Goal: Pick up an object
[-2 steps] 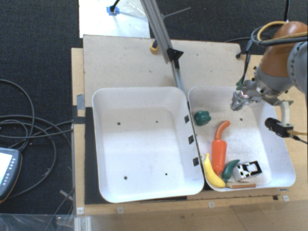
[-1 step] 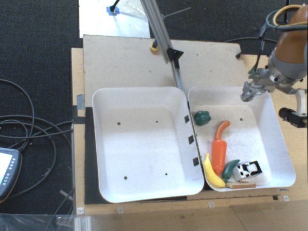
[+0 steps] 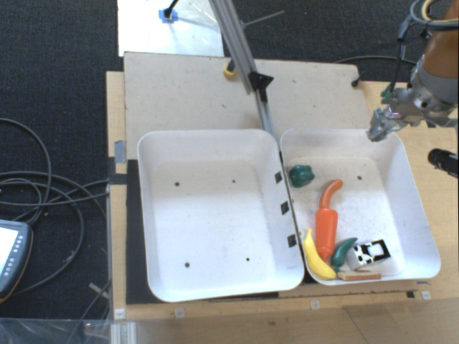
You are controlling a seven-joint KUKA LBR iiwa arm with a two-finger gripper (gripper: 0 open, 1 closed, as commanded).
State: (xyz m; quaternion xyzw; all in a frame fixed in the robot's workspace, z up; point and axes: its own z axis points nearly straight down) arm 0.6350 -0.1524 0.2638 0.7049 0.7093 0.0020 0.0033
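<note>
The right bin (image 3: pixel 401 192) holds several toys. An orange carrot (image 3: pixel 327 221) lies along its middle, with a yellow banana (image 3: pixel 315 256) at its lower left. A small dark green lump (image 3: pixel 301 175) sits near the bin's upper left. A green pepper-like piece (image 3: pixel 343 251) and a black-and-white block (image 3: pixel 371 253) rest in the near corner, on a thin brown stick (image 3: pixel 358 276). My gripper (image 3: pixel 379 129) hangs over the right bin's far right rim, away from all the toys, with nothing seen in it.
The left bin (image 3: pixel 150 192) stands beside the right one. A grey pole (image 3: pixel 237 41) slants down to the divider between them. Cables and a pendant (image 3: pixel 11 253) lie on the floor at the left.
</note>
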